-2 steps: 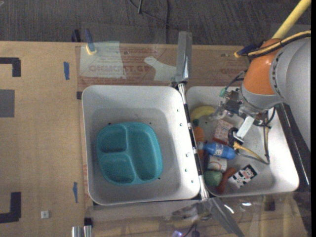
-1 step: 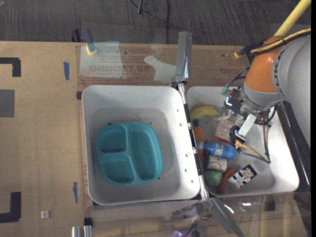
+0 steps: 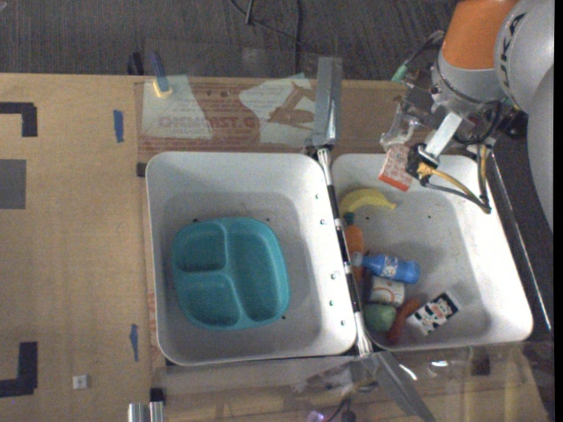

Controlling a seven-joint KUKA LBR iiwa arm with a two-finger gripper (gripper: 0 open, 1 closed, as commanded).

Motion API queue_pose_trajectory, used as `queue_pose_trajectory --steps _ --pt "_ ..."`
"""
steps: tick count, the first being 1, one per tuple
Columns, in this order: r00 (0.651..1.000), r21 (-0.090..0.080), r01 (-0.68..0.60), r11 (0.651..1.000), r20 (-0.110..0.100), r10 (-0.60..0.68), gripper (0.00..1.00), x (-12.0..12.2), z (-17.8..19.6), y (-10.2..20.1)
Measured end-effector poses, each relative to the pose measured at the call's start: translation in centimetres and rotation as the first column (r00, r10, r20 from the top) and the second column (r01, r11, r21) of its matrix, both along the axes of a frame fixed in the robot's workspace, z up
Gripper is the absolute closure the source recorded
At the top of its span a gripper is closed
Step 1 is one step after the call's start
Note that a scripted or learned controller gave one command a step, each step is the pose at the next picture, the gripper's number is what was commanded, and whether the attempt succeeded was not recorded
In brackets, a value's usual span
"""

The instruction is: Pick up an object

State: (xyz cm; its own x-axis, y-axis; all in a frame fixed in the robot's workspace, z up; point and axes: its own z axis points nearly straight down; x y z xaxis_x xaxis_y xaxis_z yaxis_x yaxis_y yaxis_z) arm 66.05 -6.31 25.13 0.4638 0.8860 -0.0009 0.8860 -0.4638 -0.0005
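Dark carpet with a few cables runs behind a tan table (image 3: 70, 253) marked with black and blue tape. Two shallow white bins sit side by side on it, the left bin (image 3: 237, 170) toward the table's middle and the right bin (image 3: 493, 262) toward its right edge. The grey arm with its orange band (image 3: 475, 33) reaches in over the table's far right corner. In the left bin lies a teal divided plate (image 3: 230, 272), near that bin's front left. The tool (image 3: 406, 152) hangs over the far edge of the right bin, with a small red-and-white packet (image 3: 397, 169) at its tip; whether the fingers are spread or pinching the packet I cannot tell. Along the right bin's left wall lie a yellow banana (image 3: 367, 200), an orange carrot-like piece (image 3: 354, 240), a blue bottle (image 3: 388, 267), a green round item (image 3: 380, 316), and a black-and-white carton (image 3: 435, 312) near its front.
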Motion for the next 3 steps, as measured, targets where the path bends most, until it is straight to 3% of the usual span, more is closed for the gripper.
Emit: queue_pose_trajectory --steps 1,2,3 --pt "1.0 0.0 0.0 1.0 0.0 0.0 0.0 0.0 0.0 0.0" --pt "0.997 -0.001 -0.075 0.997 0.002 0.075 0.0 -5.9 4.8 -14.1" --pt "0.999 0.001 -0.035 0.999 -0.001 0.035 0.0 -9.8 -9.1 -10.9"
